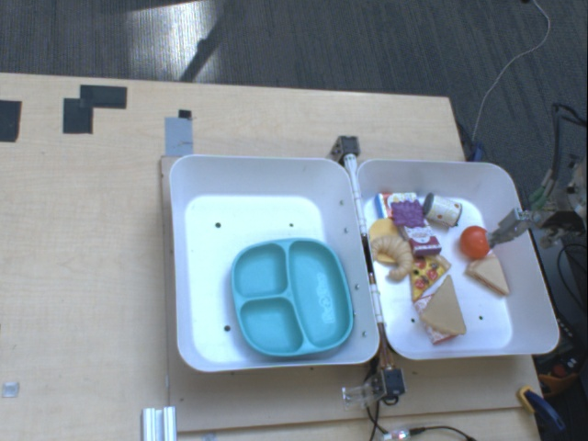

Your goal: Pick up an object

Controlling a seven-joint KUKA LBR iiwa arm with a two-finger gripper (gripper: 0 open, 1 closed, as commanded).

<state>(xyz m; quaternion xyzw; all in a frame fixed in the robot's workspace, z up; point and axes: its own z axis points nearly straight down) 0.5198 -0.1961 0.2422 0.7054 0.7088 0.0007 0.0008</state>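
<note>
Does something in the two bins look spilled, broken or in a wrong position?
Nothing looks spilled or broken. The toy food lies loosely jumbled in the right bin, and the blue divided plate lies flat in the left bin, somewhat turned against its walls.

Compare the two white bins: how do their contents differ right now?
The left bin holds one thing, a teal divided plate; the right bin holds a clutter of small toy foods, among them a red tomato, a croissant and a sandwich wedge. The plate sits toward the left bin's near side; the foods spread across much of the right bin. The hand reaches into the right bin, beside the tomato. Both bins are shallow, white, side by side.
</note>
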